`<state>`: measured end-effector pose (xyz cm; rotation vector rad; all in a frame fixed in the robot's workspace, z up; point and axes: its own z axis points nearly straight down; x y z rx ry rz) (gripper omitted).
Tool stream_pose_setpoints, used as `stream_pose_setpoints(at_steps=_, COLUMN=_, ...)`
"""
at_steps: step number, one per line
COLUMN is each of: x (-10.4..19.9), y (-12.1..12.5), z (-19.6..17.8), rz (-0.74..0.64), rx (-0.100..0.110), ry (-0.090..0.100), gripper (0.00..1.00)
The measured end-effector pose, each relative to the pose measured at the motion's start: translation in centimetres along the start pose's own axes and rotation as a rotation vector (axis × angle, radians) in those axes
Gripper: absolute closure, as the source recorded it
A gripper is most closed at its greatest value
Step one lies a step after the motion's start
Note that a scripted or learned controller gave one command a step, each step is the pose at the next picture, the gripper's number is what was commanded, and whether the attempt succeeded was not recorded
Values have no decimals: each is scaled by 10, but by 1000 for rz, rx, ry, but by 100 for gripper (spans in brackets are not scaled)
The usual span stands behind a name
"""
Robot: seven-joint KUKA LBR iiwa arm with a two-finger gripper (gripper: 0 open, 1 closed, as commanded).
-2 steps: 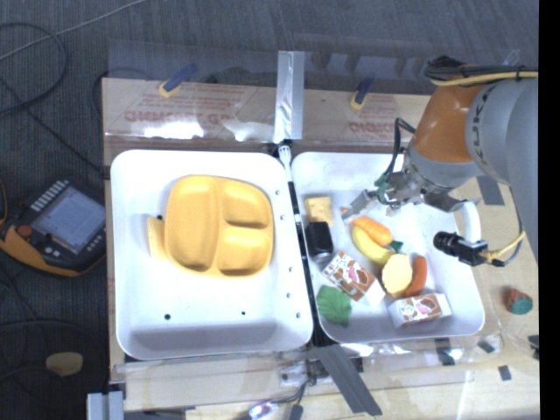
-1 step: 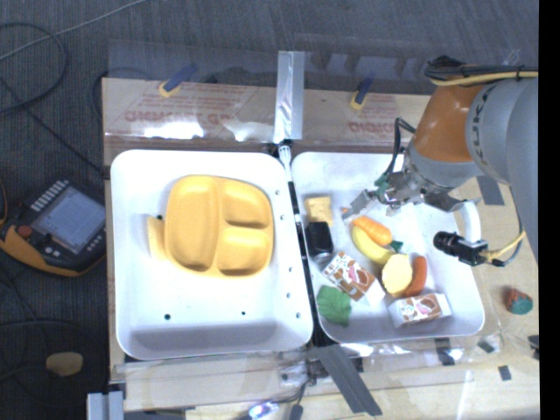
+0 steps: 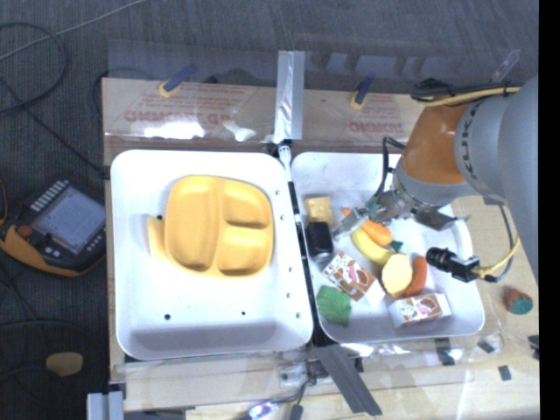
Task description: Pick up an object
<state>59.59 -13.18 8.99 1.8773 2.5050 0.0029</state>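
Two white bins (image 3: 122,322) are sitting side by side on the bench; the gripper (image 3: 360,218), fingers slightly spread and pinching nothing, is hovering over the right bin's clutter, apparently targeting the banana (image 3: 369,248) just beside the orange piece (image 3: 378,232).

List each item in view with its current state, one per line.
hand: low in the right bin, over the toy food; grip unclear
yellow tray: upside down in the left bin
black block: lying by the divider
printed carton: lying flat
green piece: resting at the bin's near corner
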Motion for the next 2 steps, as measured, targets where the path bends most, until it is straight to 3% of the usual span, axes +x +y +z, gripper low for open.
stream_pose_setpoints(at_steps=1, x=1, y=2, z=-10, rz=1, rx=-6, ry=4, gripper=100)
stream_pose_setpoints(at_steps=2, x=46, y=54, z=-112, rz=158, rx=11, ry=5, gripper=100)
